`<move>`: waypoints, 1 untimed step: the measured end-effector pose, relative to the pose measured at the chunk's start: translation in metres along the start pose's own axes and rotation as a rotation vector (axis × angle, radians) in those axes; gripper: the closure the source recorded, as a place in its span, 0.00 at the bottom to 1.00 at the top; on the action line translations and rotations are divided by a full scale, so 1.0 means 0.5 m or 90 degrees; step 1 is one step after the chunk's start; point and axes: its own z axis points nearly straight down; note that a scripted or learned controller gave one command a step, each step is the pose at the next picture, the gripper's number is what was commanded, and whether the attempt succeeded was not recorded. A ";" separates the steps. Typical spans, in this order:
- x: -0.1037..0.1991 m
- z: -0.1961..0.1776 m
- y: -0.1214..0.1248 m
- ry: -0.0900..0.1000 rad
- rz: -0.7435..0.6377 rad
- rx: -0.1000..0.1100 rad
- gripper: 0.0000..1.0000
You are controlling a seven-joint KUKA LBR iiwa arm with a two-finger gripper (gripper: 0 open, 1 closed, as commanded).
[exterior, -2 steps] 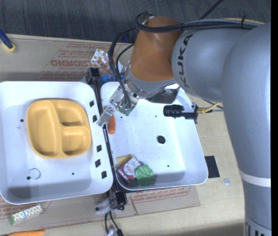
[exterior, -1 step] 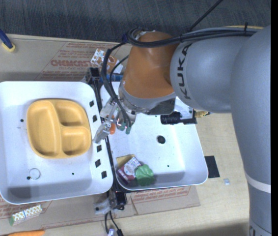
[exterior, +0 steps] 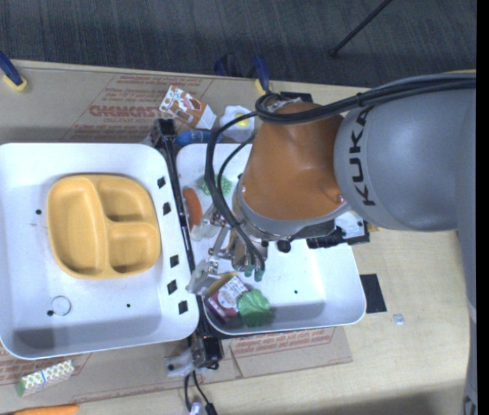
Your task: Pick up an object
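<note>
Camera view: left bin holds a yellow divided tray, lying flat in the upper half. Right bin holds clutter: an orange carrot-like piece by the left wall, and a green item on a dark red packet at the near edge. Tool is low over the right bin's left half, just above the packet. Arm blocks most of it; can't tell the finger gap or whether anything is pinched, possibly touching the clutter.
</note>
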 end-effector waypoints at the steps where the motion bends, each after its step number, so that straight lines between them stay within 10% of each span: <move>1: 0.026 0.000 -0.042 0.000 -0.284 0.000 0.00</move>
